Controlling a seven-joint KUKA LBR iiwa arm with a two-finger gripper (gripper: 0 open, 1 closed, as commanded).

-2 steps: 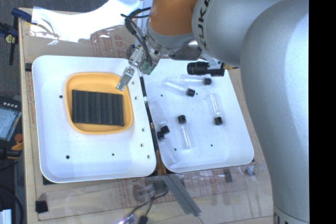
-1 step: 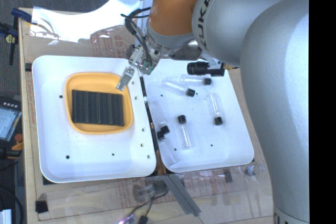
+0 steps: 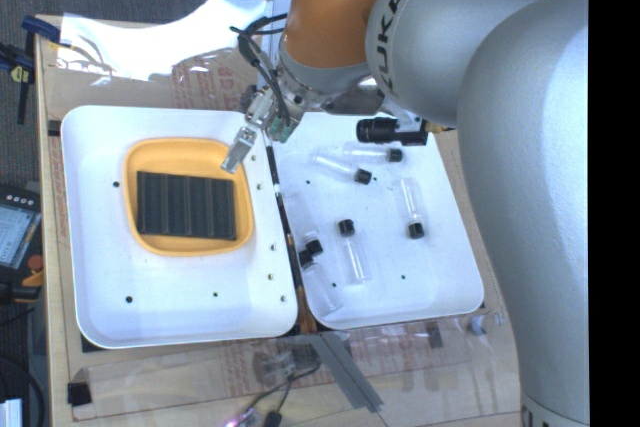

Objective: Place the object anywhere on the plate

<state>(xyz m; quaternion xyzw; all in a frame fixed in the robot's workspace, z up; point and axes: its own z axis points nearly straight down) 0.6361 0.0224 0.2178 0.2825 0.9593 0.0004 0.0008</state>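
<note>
Broadly, the grey arm (image 3: 480, 65) reaches in from the right and bends over the seam between the two bins, likely to carry something from the right bin (image 3: 455, 285) across to the left bin (image 3: 90, 295), where the plate (image 3: 140, 160) lies. That plate is yellow-orange with rounded corners and a dark ribbed insert in its middle, set flat toward the back of its bin so any drop from above should land on it. The hand (image 3: 262, 120) hangs just over the plate's far right corner, and a small clear vial (image 3: 238, 152) with a pale, glassy look sits at its tip, tilted, seemingly pinched between the fingers, though I cannot tell for certain. More vials (image 3: 352, 260), clear tubes with black caps, lie scattered in the right bin, well apart from each other.
</note>
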